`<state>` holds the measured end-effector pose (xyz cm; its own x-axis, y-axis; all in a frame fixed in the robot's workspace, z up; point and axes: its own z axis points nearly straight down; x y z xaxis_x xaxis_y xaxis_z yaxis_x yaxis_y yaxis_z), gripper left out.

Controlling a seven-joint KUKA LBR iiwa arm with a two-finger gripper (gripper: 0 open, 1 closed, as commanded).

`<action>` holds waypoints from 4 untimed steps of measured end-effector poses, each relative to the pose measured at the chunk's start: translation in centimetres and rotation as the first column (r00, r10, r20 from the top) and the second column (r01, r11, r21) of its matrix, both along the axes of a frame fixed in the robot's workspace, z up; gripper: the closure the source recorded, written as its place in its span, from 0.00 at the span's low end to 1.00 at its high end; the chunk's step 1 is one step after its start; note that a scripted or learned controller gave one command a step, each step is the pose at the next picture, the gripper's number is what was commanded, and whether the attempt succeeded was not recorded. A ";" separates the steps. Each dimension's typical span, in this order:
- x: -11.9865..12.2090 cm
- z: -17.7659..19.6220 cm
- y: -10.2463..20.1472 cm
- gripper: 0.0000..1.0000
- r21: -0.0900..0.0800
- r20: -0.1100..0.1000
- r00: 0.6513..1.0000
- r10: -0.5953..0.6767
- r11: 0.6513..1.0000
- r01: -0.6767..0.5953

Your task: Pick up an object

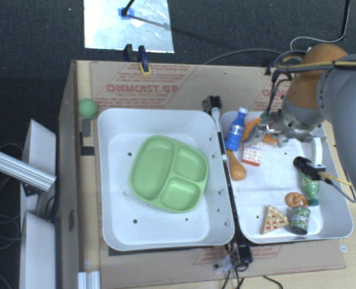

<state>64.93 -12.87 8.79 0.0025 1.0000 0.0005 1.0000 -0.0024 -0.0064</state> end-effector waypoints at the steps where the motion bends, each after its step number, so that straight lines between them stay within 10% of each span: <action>1: 1.4 -0.3 -1.7 0.00 0.013 -0.030 1.000 0.002 1.000 -0.002; 2: 1.4 0.7 -1.9 1.00 0.007 -0.030 1.000 0.005 1.000 -0.005; 3: 1.5 0.8 -1.8 0.00 0.008 -0.024 1.000 0.007 1.000 -0.007; 4: 1.7 0.0 -2.9 0.00 0.013 -0.018 1.000 0.005 1.000 -0.004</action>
